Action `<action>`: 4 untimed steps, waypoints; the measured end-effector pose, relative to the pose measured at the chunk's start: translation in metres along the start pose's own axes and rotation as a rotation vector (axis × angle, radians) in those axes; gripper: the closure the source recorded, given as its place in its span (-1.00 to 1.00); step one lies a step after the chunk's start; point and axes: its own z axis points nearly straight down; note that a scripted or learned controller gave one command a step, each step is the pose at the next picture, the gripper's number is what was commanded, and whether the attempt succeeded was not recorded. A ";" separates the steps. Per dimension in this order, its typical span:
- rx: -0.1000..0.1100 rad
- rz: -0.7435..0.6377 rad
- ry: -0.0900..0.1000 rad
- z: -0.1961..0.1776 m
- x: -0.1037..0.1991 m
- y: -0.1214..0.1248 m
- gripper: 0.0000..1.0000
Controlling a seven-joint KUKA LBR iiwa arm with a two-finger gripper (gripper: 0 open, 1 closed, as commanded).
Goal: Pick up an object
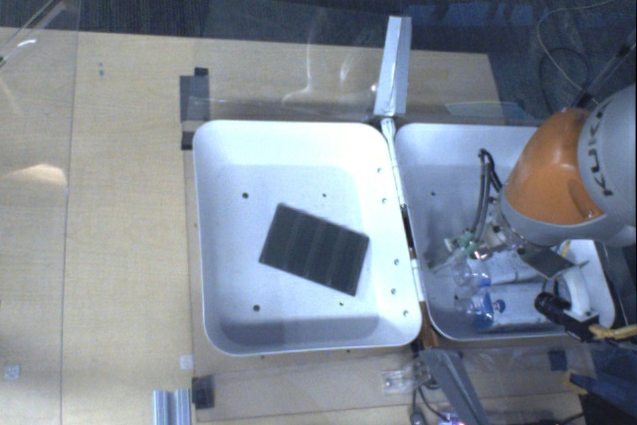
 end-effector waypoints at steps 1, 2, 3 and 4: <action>-0.009 -0.004 -0.002 -0.012 0.000 0.004 1.00; -0.015 0.004 0.016 -0.004 -0.033 -0.006 1.00; -0.004 0.017 0.006 -0.002 -0.041 -0.014 -1.00; -0.020 -0.069 -0.010 -0.003 0.004 -0.009 -1.00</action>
